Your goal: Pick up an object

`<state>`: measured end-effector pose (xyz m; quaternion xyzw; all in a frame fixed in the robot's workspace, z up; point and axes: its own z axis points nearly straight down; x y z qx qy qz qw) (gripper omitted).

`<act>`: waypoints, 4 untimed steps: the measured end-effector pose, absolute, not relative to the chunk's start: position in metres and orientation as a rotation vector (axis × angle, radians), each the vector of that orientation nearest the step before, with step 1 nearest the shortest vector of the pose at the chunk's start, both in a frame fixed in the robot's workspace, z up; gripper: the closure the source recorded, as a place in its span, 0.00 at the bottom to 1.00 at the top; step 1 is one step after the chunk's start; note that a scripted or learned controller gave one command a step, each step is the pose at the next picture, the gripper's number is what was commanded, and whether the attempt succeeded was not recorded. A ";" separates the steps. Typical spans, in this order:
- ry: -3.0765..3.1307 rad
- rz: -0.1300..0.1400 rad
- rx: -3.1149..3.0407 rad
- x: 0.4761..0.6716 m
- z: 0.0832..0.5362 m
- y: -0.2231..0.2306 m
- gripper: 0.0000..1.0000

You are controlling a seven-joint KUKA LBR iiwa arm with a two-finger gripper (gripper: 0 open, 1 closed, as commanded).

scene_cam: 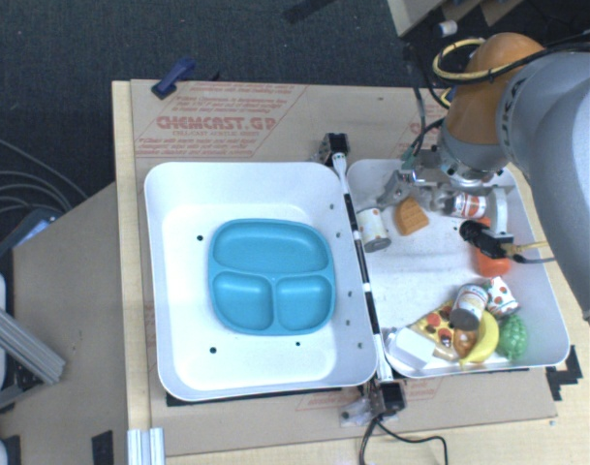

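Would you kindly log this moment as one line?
arm: over right bin | hand: above tan block | left bin: blue tray | nothing lifted

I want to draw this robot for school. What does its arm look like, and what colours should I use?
Draw the arm big, round and smooth in light grey, with a shiny orange band near the wrist. Below it sits a darker grey metal gripper with small parts. Add a yellowish cable loop and thin black wires around the orange part.
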<state>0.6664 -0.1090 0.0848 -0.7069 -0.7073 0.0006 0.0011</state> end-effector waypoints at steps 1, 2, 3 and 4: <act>-2.223 0.001 -2.220 0.667 0.095 -0.109 1.00; -2.223 0.002 -2.220 0.667 0.095 -0.109 0.00; -2.221 0.001 -2.222 0.666 0.085 -0.126 0.00; -2.222 -0.001 -2.222 0.667 0.085 -0.132 0.00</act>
